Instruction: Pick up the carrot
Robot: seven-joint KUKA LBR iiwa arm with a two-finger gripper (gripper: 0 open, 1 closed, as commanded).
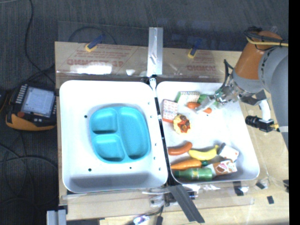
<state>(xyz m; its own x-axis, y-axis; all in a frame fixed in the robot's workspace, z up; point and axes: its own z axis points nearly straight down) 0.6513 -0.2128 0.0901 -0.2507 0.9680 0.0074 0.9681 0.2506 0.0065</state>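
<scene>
Orange carrot [187, 163] lies along the front of the right bin [243, 125], just behind the green bottle [196, 174], beside the banana [205, 152] and the sausage [179, 148]; gripper [224, 94] sits at the bin's back right corner, well apart from the carrot, near a small orange-green item [206, 109]; whether the claw is spread or closed I cannot tell; blue tray [119, 132] sits in the left bin [75, 102].
</scene>
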